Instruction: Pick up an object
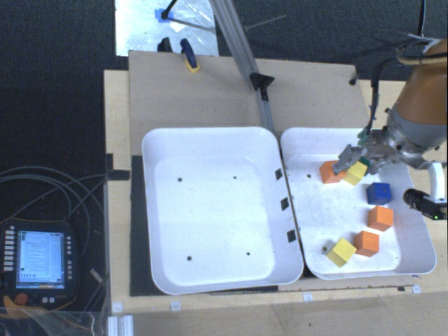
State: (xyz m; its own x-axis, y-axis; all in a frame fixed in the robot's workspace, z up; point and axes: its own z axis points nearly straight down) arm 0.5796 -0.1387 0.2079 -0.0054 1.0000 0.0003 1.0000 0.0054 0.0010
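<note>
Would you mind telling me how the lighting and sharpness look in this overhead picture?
In the camera view, light is even and soft; the white bins look bright but keep their edges; the foil sheet at the top glares; the gripper is slightly blurred; the blocks cast faint shadows.

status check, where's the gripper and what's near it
Gripper low over right bin, at the yellow block beside an orange block. No hold confirmed. Blue block and three more blocks lie nearer the camera, apart.

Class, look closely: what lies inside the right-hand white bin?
Right bin: three orange cubes, two yellow cubes, one blue cube. The gripper covers whatever lies beneath it.
</note>
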